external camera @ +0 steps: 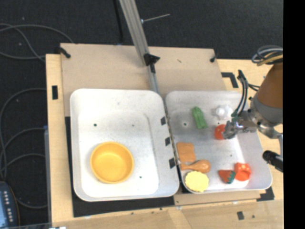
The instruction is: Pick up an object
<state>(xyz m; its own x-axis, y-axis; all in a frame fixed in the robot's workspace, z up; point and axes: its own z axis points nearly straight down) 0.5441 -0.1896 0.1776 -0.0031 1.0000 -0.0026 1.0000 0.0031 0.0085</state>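
- Nearest to the camera, at the front edge of the right bin (248,187), lies a pale yellow round object (196,181), close to the bin's front left corner.
- Just behind it, and touching it or almost touching, lies a tan object shaped like a drumstick (196,166), and behind that a flat orange square piece (186,151).
- In the front right part of the same bin sits a red object with a green part (236,172), well apart from the yellow one.
- The left bin (119,101) holds a yellow bowl (112,162), upright, in its front left part.
- Further back in the right bin, a small red-orange object (219,132) lies just beside the pincer (230,129); the pincer's tip is at this object, but I cannot tell whether the pincer is released or clenched, or whether the object is between its parts.
- The arm (271,92), grey with an orange band, comes in from the right, above the bin's right side.
- Behind the pincer lies a white object (220,111), and to its left a green oblong object (199,118).
- Both bins stand on the table (107,66), and a metal pole (134,23) rises from its far side.
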